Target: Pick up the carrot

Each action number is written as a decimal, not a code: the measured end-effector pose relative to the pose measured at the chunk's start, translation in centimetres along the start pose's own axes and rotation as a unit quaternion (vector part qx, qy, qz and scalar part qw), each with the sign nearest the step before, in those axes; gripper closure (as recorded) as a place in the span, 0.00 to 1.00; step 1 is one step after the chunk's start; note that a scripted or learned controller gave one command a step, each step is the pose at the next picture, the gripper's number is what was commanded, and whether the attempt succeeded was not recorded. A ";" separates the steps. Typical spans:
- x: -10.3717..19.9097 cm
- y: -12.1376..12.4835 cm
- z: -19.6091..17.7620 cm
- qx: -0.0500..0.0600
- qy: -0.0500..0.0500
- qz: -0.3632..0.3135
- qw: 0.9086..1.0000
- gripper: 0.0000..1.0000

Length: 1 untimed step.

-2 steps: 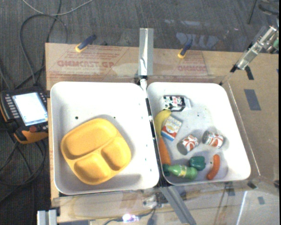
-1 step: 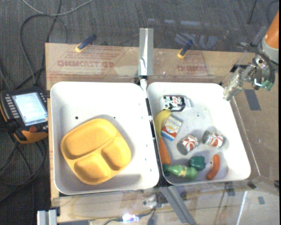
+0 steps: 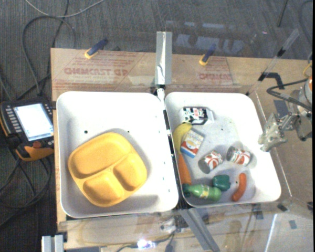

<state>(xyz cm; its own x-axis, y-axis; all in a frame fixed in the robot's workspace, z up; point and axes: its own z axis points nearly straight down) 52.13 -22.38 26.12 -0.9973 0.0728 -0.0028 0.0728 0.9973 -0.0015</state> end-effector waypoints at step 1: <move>0.9 0.1 -9.6 -0.001 -0.002 -0.246 0.969 1.00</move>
<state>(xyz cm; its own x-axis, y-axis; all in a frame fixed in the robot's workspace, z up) 51.23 -22.23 35.72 -0.9117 -0.4109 -0.0063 -0.4109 0.9117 -0.0022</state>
